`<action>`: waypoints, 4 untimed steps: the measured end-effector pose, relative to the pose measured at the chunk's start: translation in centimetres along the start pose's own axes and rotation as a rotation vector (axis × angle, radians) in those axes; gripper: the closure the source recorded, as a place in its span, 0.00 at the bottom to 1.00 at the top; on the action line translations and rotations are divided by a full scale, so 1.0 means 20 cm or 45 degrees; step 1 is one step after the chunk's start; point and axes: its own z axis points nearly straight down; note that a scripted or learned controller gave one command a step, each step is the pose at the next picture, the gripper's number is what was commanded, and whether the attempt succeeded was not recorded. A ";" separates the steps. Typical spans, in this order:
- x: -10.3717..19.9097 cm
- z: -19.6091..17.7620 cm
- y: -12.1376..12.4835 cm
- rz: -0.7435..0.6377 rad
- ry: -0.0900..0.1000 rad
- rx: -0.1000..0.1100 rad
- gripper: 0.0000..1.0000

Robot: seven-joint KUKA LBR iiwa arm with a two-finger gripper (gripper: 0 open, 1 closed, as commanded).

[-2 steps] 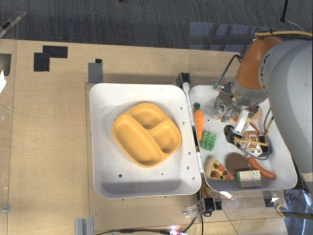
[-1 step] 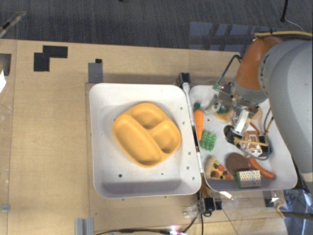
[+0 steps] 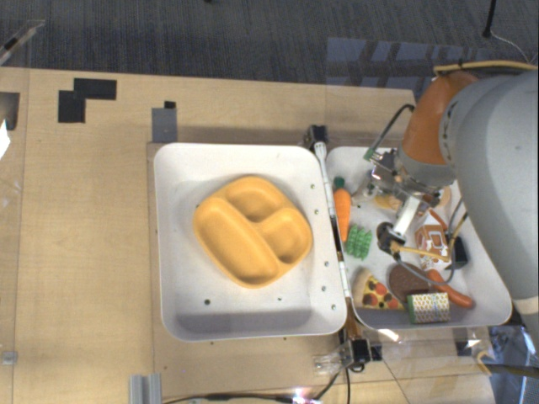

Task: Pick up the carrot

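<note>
The carrot [image 3: 342,208], orange with a small green top, lies lengthwise along the left wall of the right bin [image 3: 497,297]. My gripper [image 3: 390,194] hangs over the upper middle of that bin, a short way to the right of the carrot and apart from it. The wrist hides whatever lies beneath it. Nothing shows held in the gripper.
A yellow divided plate [image 3: 253,229] lies in the left bin [image 3: 177,251]. In the right bin a green block [image 3: 359,240] sits just below the carrot. Further down lie a pizza slice [image 3: 376,293], a brown piece [image 3: 411,277], a sausage [image 3: 450,292] and a speckled cylinder [image 3: 429,307].
</note>
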 end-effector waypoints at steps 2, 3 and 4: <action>0.12 -0.52 -0.18 0.880 0.010 -0.004 0.00; 0.23 -0.48 -0.36 1.061 -0.004 0.006 0.00; 0.24 -0.48 -0.59 1.067 -0.006 0.007 0.00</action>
